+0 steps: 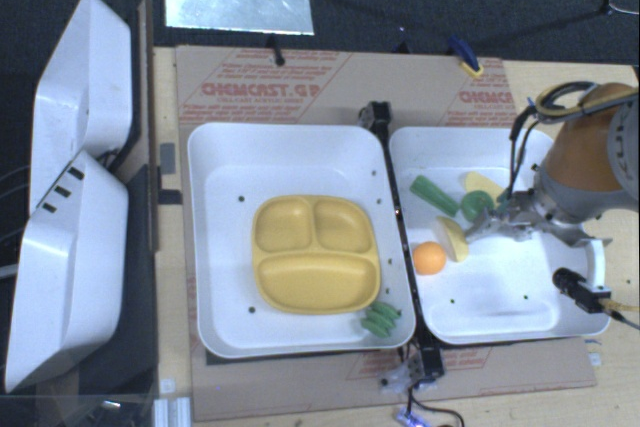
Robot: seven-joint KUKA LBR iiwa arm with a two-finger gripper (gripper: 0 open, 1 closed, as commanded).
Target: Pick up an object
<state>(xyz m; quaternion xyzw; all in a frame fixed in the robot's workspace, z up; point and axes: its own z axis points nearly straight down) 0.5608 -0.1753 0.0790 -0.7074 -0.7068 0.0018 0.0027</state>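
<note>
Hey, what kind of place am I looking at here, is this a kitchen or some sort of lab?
Most likely a robotics lab bench, not a kitchen. A robot arm reaches over two white bins set on a cardboard-covered bench, cables trail across the dark floor, and the food looks like plastic toys, such as the orange ball and the yellow divided tray.

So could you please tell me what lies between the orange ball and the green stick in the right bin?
In the camera view, a pale yellow piece lies between the orange ball and the green stick, right beside the ball.
</note>
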